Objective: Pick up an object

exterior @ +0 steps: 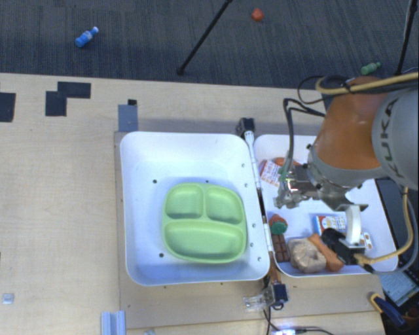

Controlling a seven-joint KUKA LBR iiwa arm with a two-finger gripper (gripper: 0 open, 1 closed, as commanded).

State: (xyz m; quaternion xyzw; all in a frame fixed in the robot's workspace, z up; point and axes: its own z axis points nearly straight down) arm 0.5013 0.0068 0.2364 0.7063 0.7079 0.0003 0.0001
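Here the arm (357,131) reaches in from the right and hangs over the right bin (386,262), its grey body and orange band covering most of that bin's upper half. The gripper (291,190) shows as a dark metallic cluster at the bin's left side, low over the contents. Cannot tell how the fingers stand; the wrist hardware hides them, and nothing is seen pinched between them.

Left bin (141,196): holds one green divided plate (205,222), three compartments, lying flat toward the bin's lower middle.

Right bin, visible items:
- a small red-and-white packet (269,171) near the upper left corner, just beside the gripper;
- a small green-and-red piece (279,224) at the left wall, just below the gripper;
- a dark brown bar (281,246) below that, along the left wall;
- a tan lumpy item (307,255) at the lower edge, touching an orange carrot-like stick (325,252) on its right;
- a blue-and-white box (325,222) above the stick, partly under a white part of the arm.

Cables run along the arm's top and down near the lower right corner of the bin.

On the dark floor beyond the bench: a blue bottle (86,36) at upper left and a small red object (257,14) at top centre.
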